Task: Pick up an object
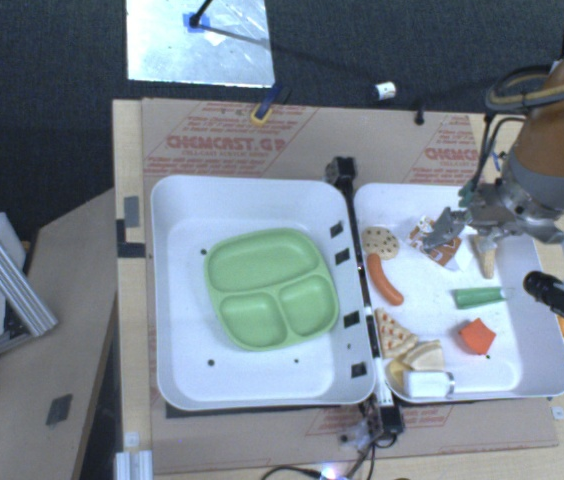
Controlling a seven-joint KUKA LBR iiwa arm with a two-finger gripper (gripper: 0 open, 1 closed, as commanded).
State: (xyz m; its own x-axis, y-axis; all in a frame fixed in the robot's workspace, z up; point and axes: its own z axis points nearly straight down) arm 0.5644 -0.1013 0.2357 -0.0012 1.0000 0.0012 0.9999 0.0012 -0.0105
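Several objects in right bin [532,363]. Gripper [449,230] sits low over the bin's far side, on a small red-white item [440,250]; can't tell if it's gripped. Sausage [386,279] lies just left, long axis near-far.

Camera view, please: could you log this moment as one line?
gripper: low over right bin, near small red-white item | fingers: unclear | green tray: left bin

Two white bins [177,298], one green tray [270,288], about eight food pieces.
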